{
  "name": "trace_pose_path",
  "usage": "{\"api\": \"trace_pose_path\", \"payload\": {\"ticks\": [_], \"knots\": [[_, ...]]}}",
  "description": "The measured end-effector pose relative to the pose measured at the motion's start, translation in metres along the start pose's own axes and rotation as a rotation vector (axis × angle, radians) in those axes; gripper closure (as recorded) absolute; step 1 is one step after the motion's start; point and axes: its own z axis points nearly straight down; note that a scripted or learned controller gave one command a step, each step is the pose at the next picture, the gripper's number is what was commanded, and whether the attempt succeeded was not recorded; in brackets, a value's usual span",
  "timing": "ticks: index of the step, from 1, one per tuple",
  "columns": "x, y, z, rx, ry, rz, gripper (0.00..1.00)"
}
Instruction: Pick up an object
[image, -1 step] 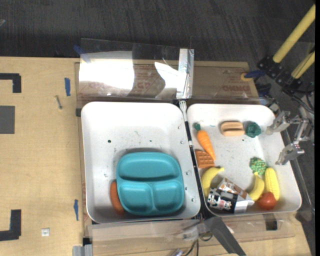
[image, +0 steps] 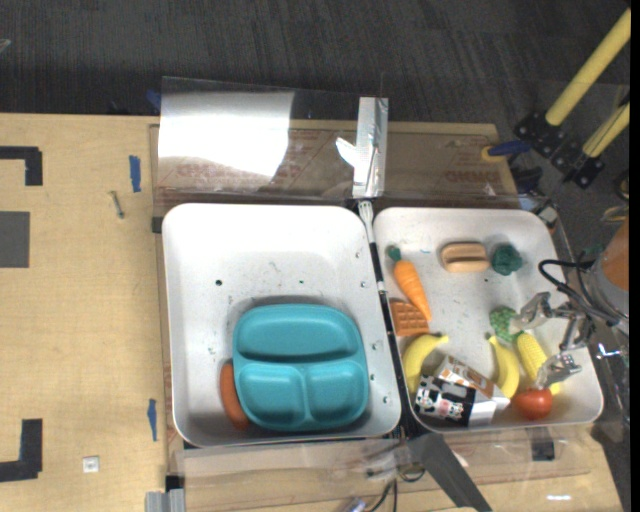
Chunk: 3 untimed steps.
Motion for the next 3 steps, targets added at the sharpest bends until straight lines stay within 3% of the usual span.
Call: {"api": "trace_pose_path", "payload": {"ticks": [1,2,3], "knots": [[-0.011,0.063,0.035,-0.004,0.001,0.023,0.0],[-0.005,0.11,0.034,-0.002,0.001,0.053,0.0],[-0.006,0.11,0.023,-0.001,-0.002,0.051,1.0]]}}
